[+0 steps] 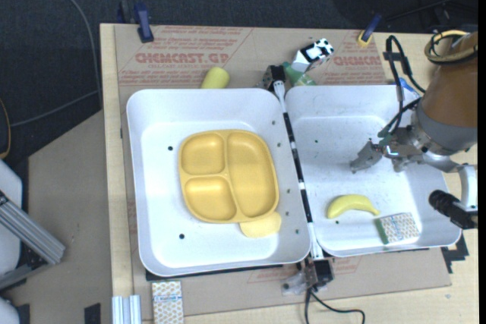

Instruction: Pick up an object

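Gripper [367, 157] is hanging low over the right bin [334, 106], I'm seeing fingers spread with nothing between them, banana [351, 206] lying just below it beside a patterned sponge [397, 228], yellow divided plate [228, 175] sitting in the left bin [152, 133].

Arm [454, 99] cut by right edge

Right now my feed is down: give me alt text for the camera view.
The arm's hand hovers low in the right bin, above a yellow banana and a patterned sponge near the front wall. The left bin holds a yellow divided plate.
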You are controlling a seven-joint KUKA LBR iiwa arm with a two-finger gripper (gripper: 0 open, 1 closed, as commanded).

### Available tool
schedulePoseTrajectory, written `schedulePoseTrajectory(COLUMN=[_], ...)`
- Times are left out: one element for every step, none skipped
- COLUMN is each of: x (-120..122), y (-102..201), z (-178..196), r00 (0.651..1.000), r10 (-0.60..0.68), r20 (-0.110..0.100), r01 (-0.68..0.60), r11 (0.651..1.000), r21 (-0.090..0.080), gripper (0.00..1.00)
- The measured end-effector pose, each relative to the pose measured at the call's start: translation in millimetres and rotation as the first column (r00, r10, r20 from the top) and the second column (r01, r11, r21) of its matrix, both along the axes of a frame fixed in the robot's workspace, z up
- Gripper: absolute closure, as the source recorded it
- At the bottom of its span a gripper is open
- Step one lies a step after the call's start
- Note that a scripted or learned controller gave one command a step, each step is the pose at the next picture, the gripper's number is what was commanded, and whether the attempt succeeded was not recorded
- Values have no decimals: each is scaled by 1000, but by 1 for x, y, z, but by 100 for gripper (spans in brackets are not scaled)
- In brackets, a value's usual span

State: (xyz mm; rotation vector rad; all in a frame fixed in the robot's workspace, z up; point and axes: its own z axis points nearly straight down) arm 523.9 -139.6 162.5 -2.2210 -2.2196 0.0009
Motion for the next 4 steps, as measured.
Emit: schedulePoseTrajectory(x=[-16,-45,-45,-42], y=[44,48,-10,-10], z=[-32,-60,-78,-66], r00=[1000,1000,1000,1000], r10=[2,0,0,1], r20=[-1,-1,2,13], r01=[-2,0,0,-1], r11=[1000,1000,1000,1000], r21=[1,0,-1,-4], gripper=[0,0,0,100])
